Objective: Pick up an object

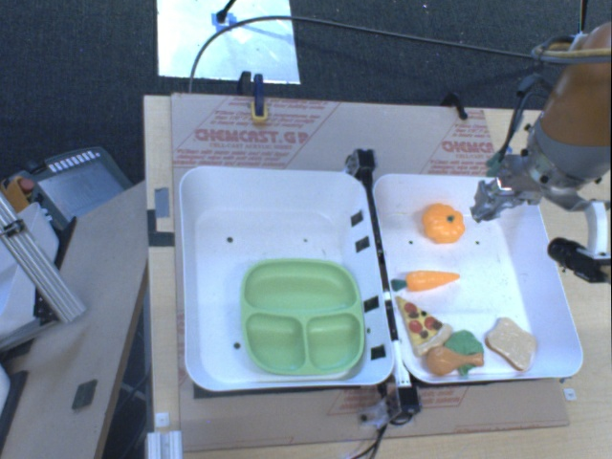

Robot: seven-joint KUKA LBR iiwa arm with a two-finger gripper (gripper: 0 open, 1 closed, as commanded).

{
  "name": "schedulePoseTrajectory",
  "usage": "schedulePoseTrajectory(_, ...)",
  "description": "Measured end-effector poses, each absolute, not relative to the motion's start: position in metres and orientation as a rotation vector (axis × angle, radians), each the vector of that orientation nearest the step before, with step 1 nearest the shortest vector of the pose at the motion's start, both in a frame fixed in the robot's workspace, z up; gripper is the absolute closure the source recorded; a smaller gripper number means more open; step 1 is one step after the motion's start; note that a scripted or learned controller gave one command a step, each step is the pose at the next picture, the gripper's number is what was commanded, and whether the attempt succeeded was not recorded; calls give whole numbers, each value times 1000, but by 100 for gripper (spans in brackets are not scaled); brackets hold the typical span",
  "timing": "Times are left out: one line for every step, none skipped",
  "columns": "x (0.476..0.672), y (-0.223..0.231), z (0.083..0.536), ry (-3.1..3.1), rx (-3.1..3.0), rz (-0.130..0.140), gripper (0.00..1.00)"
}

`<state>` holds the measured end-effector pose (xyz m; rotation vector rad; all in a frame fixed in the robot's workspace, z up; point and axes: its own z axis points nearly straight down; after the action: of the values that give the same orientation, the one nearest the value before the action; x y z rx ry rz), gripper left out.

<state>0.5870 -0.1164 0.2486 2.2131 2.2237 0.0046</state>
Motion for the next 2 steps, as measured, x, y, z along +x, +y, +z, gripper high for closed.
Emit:
schedulePoseTrajectory(573, -68, 255, 2230, 2213, 3, 100)
schedulePoseTrajectory(555, -10, 256, 2231, 2211, 3, 100)
